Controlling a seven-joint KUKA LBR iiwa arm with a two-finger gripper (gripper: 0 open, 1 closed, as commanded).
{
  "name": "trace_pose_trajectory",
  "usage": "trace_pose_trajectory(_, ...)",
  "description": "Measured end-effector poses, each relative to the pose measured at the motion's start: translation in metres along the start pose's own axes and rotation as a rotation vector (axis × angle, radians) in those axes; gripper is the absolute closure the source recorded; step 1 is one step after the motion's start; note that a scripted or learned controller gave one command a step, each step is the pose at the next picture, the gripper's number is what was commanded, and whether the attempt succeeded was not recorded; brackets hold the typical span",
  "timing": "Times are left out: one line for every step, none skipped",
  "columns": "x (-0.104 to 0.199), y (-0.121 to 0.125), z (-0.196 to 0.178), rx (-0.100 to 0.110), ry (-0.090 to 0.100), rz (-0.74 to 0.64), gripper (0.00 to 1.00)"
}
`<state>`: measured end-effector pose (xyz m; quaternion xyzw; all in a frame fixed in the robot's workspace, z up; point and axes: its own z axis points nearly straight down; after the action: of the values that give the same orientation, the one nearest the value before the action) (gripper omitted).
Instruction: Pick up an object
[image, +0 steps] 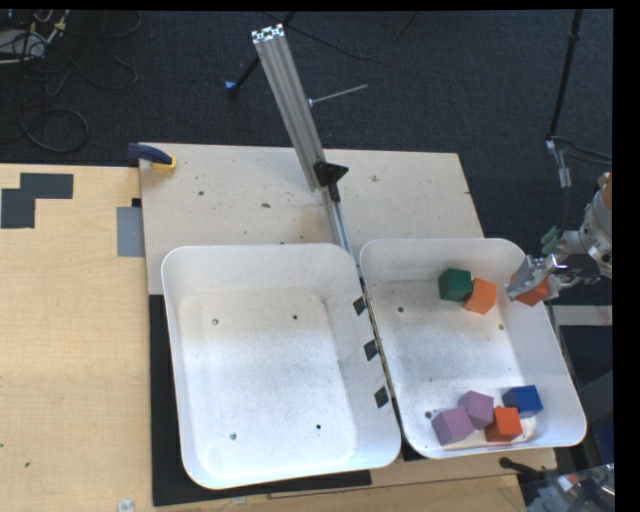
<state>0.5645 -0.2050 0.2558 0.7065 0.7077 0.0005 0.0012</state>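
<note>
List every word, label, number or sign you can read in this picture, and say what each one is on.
None: no word, number or brand can be read on the blocks, the bins or the bench.
The checkered marker atop the slanted aluminium bar is a black-and-white pattern, not text.
The small black tabs between the two bins carry no readable print.

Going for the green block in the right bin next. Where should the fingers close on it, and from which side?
Come straight down on the green block and close on its upper and lower faces as seen in this view. The orange block touches its right side, so a left-right pinch would likely snag it. The other sides look free, well off the bin wall.
</note>
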Motion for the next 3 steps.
trace_pose_trajectory(0.057,-0.011,0.008,0.007,0.004,-0.002,1.0)
trace_pose_trajectory(0.108,-0.011,0.002,0.007,0.004,-0.003,1.0)
trace_pose_trajectory(0.165,-0.01,-0.002,0.008,0.005,-0.004,1.0)
